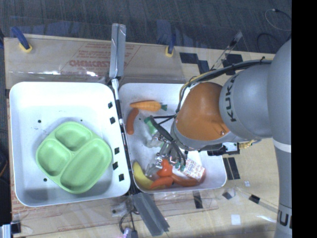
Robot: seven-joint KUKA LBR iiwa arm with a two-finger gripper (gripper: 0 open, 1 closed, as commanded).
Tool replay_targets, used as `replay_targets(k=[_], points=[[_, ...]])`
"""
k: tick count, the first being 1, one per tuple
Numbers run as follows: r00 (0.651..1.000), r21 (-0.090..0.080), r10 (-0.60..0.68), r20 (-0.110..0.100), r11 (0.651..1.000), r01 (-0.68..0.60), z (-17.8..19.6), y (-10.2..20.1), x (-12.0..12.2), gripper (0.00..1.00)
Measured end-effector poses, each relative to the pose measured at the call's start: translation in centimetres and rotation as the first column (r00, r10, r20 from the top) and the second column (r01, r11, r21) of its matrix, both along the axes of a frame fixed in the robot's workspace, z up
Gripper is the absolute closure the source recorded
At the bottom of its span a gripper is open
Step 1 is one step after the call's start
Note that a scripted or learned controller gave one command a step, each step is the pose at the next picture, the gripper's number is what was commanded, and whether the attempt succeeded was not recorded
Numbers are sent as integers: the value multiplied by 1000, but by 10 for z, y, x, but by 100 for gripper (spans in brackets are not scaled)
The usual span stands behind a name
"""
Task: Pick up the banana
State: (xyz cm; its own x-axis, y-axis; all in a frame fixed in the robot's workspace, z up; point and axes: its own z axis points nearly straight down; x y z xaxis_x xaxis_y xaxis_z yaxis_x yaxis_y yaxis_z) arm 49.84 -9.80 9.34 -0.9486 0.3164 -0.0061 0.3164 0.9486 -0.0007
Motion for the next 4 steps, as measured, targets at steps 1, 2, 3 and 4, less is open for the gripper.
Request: replay_targets(k=[1,2,3,4], points=[[1000,1,4,0,1000,-4,10,1,1,100],[1000,1,4,0,1000,-4,10,1,1,0],[970,1,245,-2,970,-245,84,0,-21,0],[971,2,237,-3,971,-237,99,119,-21,0]])
